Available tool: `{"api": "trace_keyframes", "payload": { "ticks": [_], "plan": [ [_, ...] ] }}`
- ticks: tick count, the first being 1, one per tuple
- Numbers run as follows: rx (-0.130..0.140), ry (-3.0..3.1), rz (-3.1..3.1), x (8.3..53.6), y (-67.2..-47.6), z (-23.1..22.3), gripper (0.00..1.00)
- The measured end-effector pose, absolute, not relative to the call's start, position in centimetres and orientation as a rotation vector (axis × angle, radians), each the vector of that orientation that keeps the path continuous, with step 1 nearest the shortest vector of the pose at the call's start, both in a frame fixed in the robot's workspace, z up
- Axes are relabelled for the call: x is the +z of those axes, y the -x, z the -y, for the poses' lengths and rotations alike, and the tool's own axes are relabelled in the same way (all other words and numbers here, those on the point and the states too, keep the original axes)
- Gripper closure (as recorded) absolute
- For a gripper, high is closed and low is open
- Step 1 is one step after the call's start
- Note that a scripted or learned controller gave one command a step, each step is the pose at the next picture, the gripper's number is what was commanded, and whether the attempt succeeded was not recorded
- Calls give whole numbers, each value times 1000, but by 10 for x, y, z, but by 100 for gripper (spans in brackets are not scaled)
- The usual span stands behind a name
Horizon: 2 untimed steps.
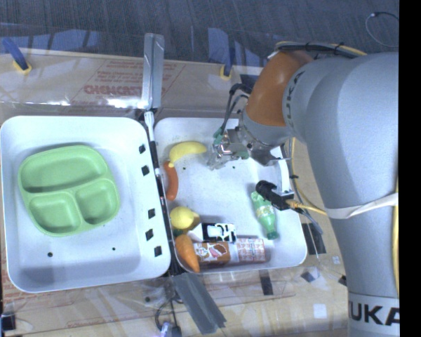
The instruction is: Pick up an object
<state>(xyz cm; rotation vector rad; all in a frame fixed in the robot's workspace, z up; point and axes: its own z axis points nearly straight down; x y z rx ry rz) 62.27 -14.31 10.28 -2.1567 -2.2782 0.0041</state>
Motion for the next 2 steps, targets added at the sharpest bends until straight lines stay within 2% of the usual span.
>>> {"api": "trace_keyframes", "payload": {
  "ticks": [1,2],
  "plan": [
    [7,2439,1970,90,-528,135,100],
    [-10,2351,2095,94,-480,140,100]
  ]
}}
